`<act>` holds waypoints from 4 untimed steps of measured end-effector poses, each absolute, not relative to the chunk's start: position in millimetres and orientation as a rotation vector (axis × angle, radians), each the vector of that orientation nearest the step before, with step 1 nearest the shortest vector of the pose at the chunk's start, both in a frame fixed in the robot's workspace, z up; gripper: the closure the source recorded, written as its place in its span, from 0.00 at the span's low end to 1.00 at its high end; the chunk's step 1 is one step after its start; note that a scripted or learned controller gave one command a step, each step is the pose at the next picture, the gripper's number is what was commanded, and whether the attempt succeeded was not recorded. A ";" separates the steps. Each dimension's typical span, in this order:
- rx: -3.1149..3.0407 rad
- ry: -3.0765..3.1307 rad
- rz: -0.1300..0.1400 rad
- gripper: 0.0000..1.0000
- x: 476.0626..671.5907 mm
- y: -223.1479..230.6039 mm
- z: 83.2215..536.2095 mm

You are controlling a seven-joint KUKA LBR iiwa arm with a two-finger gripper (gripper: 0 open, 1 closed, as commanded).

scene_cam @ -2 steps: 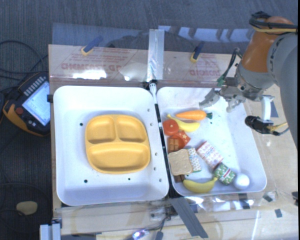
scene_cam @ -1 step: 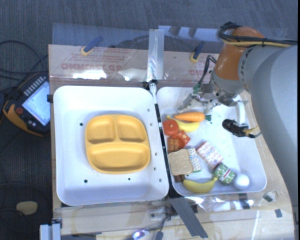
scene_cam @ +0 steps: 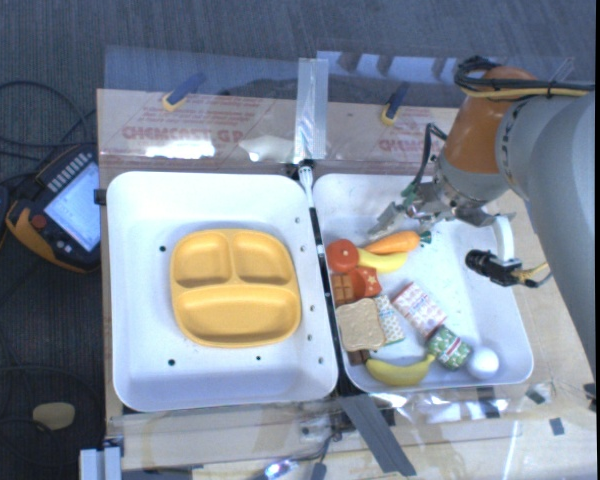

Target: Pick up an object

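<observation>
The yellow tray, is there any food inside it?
No. The yellow tray in the left bin shows three bare compartments. The toy food lies in the right bin. Anything under the tray is hidden.

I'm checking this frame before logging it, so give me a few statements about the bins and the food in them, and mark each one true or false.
1. The yellow divided tray lies in the left bin. True.
2. The carrot lies in the left bin. False: it lies in the right bin, near the end effector.
3. The banana lies near the front edge of the right bin. True.
4. The tomato sits on the yellow divided tray. False: it sits in the right bin, close to the wall between the bins.
5. The white ball lies in the right bin's front right corner. True.
</observation>
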State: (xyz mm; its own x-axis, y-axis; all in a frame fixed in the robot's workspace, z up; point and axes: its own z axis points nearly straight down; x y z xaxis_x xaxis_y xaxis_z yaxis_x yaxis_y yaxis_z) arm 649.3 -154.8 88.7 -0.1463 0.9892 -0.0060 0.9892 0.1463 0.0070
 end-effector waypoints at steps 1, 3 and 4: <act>2.018 2.393 0.003 0.00 632.8 -151.6 89.2; 2.042 2.371 0.010 0.00 584.7 -164.8 89.7; 2.082 2.335 0.012 0.00 567.2 -150.9 89.9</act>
